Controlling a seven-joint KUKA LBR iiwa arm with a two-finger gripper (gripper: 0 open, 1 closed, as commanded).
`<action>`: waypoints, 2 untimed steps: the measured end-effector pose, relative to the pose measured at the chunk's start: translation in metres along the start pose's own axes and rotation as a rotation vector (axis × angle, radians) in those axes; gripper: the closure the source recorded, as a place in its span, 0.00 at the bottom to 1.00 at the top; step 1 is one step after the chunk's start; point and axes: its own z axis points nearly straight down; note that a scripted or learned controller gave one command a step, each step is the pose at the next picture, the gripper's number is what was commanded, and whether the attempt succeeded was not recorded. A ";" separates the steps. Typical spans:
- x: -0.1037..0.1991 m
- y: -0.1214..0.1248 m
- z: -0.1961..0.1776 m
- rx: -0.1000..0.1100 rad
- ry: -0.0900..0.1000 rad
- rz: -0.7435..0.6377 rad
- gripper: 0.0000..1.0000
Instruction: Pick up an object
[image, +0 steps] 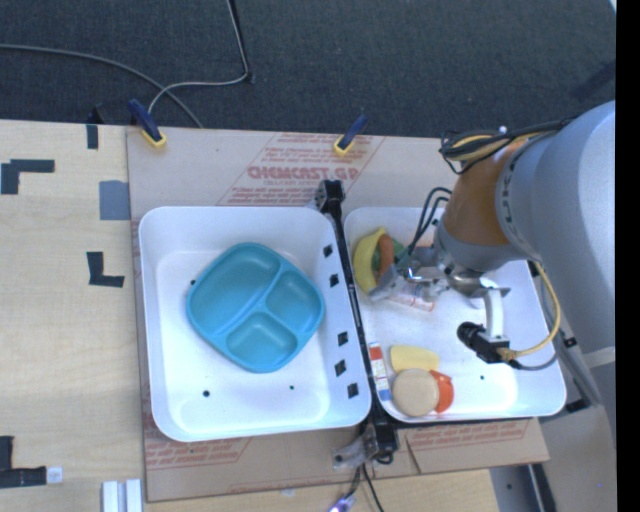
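My gripper (408, 283) reaches down into the right bin (520, 395), just right of a yellow and green toy (372, 258) near the bin's left wall. Its clear fingers sit close beside that toy; I cannot make out how they stand. A yellow block (413, 357) and a round tan and orange toy (420, 391) lie at the front of the same bin. A blue divided plate (256, 306) lies in the left bin (170, 400).
The grey arm with its orange band (482, 200) covers the back right of the right bin. A black cable and connector (482, 342) hang over the bin's middle. A black divider (345, 300) runs between the bins. Blue and yellow clamps (148, 123) hold the cardboard at the back.
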 end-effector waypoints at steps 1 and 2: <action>-0.016 0.073 -0.010 0.022 0.005 0.001 0.00; -0.069 0.076 -0.099 0.009 0.001 0.001 0.00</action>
